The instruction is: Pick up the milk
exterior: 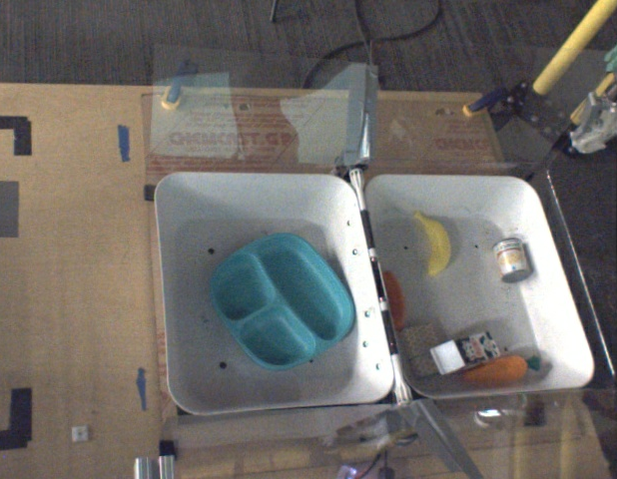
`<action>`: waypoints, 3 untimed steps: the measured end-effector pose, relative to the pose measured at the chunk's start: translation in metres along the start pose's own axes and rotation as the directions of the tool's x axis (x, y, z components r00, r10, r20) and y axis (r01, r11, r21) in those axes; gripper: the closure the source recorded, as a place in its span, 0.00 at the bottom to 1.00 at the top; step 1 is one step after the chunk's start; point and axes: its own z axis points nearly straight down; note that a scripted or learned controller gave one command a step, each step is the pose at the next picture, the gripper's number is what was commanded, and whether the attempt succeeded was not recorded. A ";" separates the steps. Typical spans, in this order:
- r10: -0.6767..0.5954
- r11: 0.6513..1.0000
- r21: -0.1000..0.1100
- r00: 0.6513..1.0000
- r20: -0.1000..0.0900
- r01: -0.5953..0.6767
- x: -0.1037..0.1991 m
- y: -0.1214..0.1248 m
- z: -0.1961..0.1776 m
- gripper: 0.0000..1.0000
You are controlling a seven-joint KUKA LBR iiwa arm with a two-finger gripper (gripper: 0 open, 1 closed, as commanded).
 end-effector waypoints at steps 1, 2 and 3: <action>0.331 0.944 0.001 0.944 0.000 -0.331 -0.005 0.054 -0.046 1.00; 0.324 0.946 -0.002 0.946 0.001 -0.324 0.000 0.055 -0.057 1.00; 0.318 0.948 -0.005 0.948 0.003 -0.318 0.004 0.057 -0.068 1.00</action>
